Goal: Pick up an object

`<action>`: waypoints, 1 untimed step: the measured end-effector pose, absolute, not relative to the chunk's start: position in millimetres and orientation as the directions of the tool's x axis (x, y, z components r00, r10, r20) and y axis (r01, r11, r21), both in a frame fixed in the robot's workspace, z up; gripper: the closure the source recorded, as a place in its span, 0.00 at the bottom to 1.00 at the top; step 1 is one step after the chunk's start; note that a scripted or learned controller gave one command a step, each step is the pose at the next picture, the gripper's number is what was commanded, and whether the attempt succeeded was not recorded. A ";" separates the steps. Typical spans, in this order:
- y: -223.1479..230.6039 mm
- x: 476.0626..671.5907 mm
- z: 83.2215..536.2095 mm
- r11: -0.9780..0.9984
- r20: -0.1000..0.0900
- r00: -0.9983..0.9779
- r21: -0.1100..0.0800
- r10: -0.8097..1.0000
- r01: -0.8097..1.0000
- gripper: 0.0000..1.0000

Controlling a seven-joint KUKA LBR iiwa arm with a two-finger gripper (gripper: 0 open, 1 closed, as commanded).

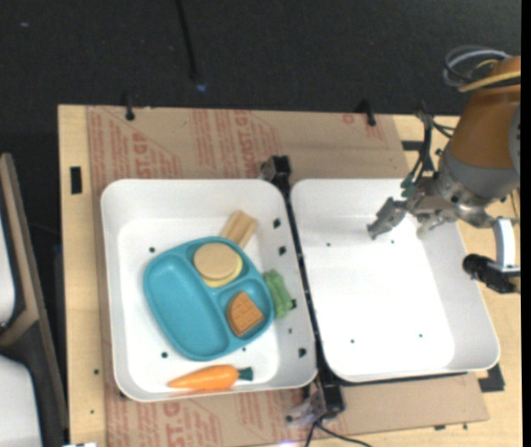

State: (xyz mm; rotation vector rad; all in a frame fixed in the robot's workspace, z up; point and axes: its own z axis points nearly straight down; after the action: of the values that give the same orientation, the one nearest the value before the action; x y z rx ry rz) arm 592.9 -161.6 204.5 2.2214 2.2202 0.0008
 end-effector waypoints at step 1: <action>-180.1 605.0 142.0 -0.002 0.000 0.002 -0.004 1.000 1.000 0.00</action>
State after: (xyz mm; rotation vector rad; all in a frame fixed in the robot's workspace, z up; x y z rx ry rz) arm 605.0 -180.1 142.0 2.2252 2.2216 -0.0043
